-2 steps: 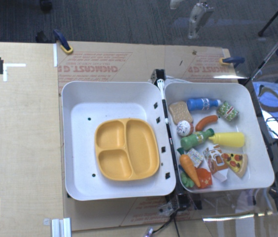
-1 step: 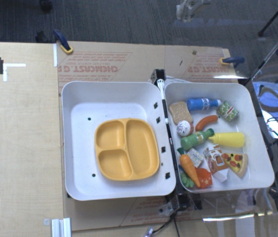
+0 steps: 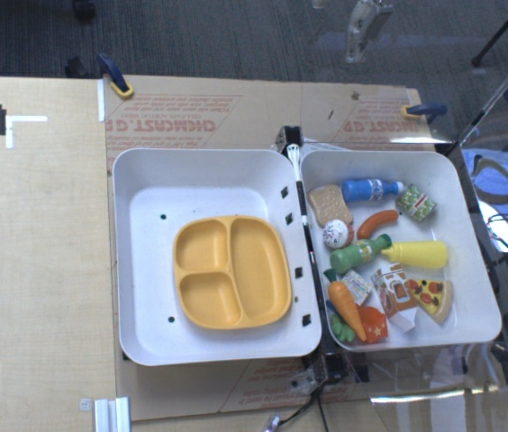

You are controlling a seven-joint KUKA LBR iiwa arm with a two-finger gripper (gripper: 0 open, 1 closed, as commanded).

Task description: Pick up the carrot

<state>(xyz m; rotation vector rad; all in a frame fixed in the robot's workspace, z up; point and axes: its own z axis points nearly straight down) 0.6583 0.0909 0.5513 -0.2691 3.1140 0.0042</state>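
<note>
near the right bin's (image 3: 467,241) front left corner lies the carrot (image 3: 346,309), likely light, stiff, smooth; grip mid-body. gripper (image 3: 366,21) hovers far above, its state unclear.

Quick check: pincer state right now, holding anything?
Pincer: up beyond the bins' far edge, faint; open or closed cannot be told. The carrot lies in the right bin.

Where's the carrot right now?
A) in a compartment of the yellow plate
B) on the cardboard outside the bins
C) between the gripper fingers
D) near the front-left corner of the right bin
D: the carrot lies in the right bin near its front-left corner, among the other toy food, just below the green bottle; the yellow plate sits in the left bin.
</note>
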